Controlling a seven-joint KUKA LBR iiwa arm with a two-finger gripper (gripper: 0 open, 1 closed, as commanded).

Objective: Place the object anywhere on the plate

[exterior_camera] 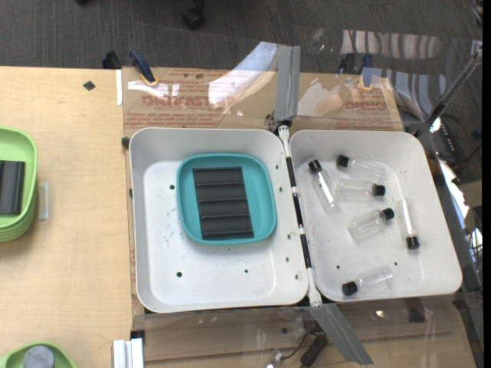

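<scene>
A teal square plate [190, 217] lies in the left white bin [153, 267]; a dark ribbed block [222, 202] rests on its middle. The right white bin [430, 278] holds several clear plastic vials with black caps: one near the top left [321, 181], one at the top [343, 160], one in the centre [371, 223], one at the right [407, 225] and one near the front [367, 283].
A green tray [27, 159] with a dark item sits at the left edge of the wooden bench. A grey-green lid [38, 356] shows at the bottom left. Cardboard sheets [199, 98] lie behind the bins.
</scene>
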